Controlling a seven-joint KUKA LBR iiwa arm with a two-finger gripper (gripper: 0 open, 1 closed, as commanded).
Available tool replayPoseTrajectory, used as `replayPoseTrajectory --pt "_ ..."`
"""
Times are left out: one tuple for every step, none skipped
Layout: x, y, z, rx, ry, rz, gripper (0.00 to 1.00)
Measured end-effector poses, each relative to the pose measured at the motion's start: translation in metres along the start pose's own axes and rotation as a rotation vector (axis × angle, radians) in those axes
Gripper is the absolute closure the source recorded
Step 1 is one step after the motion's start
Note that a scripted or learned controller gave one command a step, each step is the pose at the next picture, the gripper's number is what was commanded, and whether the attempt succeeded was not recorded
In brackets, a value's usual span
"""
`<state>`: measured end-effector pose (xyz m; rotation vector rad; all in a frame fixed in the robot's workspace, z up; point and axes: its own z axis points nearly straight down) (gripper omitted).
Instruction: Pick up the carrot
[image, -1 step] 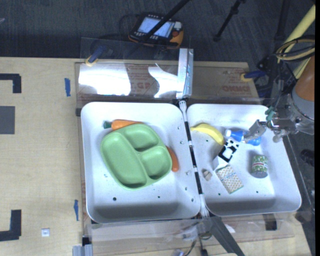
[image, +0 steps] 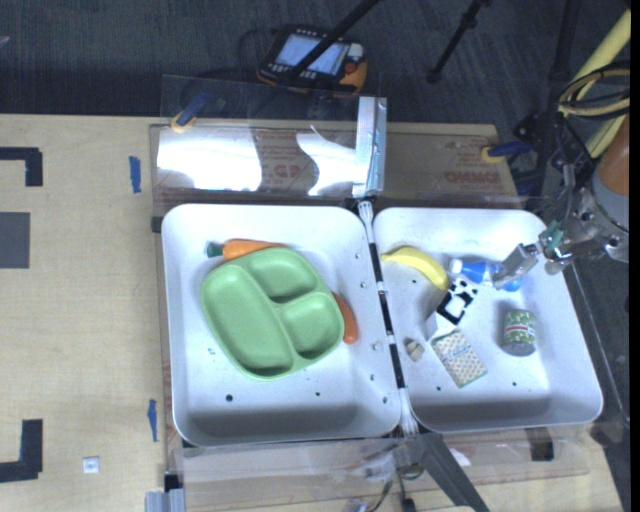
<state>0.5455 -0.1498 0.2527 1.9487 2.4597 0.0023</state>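
Carrot (image: 250, 247) lies in left bin (image: 190, 380), at 11 o'clock edge of green divided plate (image: 272, 310), touching its rim, partly tucked under. Gripper (image: 520, 262) hangs over right bin (image: 570, 400), above blue object (image: 482, 273); whether claw is wide or narrow, cannot tell. Carrot well apart, toward 9 o'clock of gripper. Banana (image: 418, 265) between them.

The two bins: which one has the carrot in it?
The left bin, farther from the gripper. The carrot pokes out from behind the green divided plate there; the right bin holds the banana.
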Motion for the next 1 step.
replayPoseTrajectory --pt "0.0224 -0.037 0.0595 0.005 0.002 0.174 0.0"
